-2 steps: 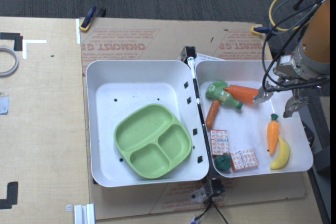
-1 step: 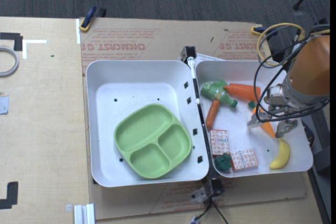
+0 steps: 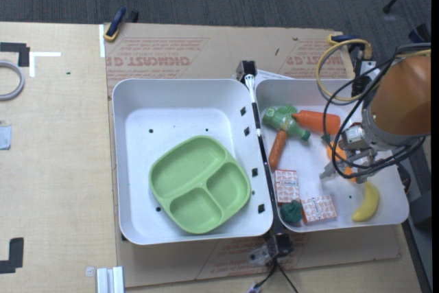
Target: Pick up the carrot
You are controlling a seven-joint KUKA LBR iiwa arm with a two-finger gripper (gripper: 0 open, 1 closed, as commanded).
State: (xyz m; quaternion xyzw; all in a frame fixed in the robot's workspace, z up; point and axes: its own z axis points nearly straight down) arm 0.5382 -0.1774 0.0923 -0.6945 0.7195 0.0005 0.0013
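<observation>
2 white bins sit side by side across the middle of the frame, and I see the left bin point(image 3: 130, 147) holding a green divided plate point(image 3: 199, 183) toward its lower centre. In the right bin point(image 3: 384, 216), the carrot point(image 3: 317, 121) lies near the upper middle, its green leafy top point(image 3: 282, 119) pointing left toward the divider between the bins. A second, thinner orange piece point(image 3: 277, 148) slants down just below that leafy top, close to the divider. Lower in the same bin I count 2 small printed boxes point(image 3: 287, 183), with a dark green item point(image 3: 291, 213) between them near the bottom edge. A banana point(image 3: 367, 204) rests near the lower right corner.

My arm point(image 3: 405, 96) reaches in from the right edge, and the gripper point(image 3: 346, 165) hangs over the right bin, below and right of the carrot and apart from it. Cables clutter that spot, so I cannot tell how the jaws stand; something orange shows there, perhaps part of the tool.
</observation>
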